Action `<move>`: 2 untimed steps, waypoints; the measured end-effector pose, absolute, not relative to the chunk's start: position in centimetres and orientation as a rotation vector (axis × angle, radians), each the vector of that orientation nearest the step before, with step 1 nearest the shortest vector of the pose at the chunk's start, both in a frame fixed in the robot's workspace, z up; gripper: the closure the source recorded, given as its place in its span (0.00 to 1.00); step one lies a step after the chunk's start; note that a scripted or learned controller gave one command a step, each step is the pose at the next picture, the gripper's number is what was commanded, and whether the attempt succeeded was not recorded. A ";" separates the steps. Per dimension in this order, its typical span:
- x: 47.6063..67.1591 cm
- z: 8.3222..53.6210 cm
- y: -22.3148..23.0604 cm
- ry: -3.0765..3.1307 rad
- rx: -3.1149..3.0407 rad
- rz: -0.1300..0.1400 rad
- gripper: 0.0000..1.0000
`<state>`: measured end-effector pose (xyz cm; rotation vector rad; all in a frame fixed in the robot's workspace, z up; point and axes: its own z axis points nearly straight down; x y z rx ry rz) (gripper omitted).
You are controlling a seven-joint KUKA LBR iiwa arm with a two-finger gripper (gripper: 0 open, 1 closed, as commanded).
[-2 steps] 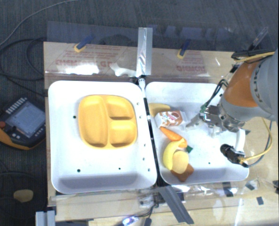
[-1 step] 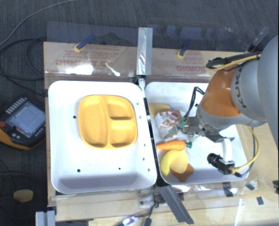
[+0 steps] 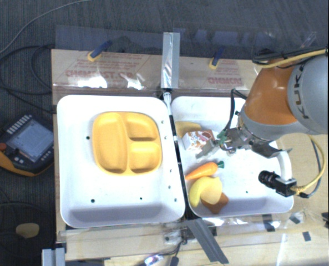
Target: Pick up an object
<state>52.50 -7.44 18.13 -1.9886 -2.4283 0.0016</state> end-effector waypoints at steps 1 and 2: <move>48.8 9.1 -10.2 -2.728 -1.577 -0.010 0.00; 49.0 10.0 -10.1 -2.727 -1.582 -0.017 1.00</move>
